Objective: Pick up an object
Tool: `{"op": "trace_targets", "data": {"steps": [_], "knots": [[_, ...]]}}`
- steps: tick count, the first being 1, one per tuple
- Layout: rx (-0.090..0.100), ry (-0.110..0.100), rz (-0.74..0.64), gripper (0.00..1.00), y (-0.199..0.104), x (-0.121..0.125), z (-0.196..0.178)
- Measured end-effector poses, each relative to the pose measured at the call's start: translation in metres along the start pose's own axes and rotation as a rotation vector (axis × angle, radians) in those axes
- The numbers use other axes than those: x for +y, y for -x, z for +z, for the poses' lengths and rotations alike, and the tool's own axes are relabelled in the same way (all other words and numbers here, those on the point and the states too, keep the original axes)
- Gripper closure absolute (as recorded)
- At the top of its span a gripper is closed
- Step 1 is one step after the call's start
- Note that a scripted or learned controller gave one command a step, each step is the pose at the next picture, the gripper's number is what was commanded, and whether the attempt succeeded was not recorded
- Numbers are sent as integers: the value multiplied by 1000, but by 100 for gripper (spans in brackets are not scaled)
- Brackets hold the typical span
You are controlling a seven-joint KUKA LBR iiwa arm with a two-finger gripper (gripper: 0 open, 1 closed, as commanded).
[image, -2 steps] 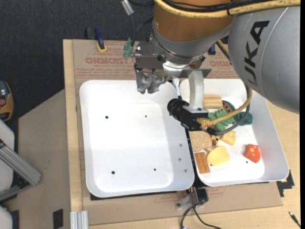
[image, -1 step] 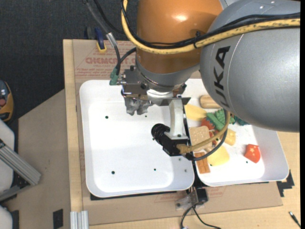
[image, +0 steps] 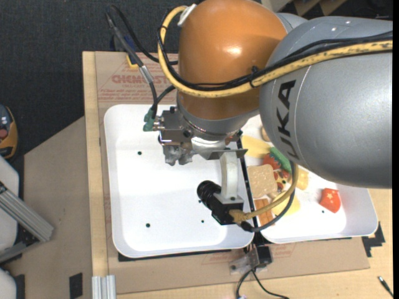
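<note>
Mostly tucked beneath the rounded orange band [image: 224, 42] of the arm, the gripper [image: 176, 147] shows as a cluster of grey metal over the upper half of the left bin [image: 143, 192]. Whether it is released or clenched cannot be told.

Two shallow bins of smooth white plastic with rounded corners lie side by side. The things to pick lie in the right bin [image: 352, 220], from three to four o'clock of the gripper:

- one curved yellow piece [image: 254, 144] at three o'clock
- one slim green piece [image: 282, 159] just beyond it
- one tan square slab [image: 262, 179] with a rough face at four o'clock
- one orange stick [image: 269, 209] below the slab
- one glossy red lump [image: 330, 199], farthest out

Both bins rest on one sheet of brown cardboard [image: 93, 198].
</note>
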State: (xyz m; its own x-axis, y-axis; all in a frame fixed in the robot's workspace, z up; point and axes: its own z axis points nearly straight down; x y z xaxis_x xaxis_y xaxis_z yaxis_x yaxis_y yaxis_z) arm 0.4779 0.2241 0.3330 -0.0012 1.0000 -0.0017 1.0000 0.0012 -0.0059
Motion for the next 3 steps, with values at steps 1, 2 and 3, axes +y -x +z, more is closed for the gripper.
{"op": "trace_targets", "data": {"steps": [1, 2, 3], "knots": [[3, 9, 2, 100, 11, 13, -27], [4, 10, -1, 100, 6, 1, -61], [4, 9, 0, 100, 2, 1, -79]]}}
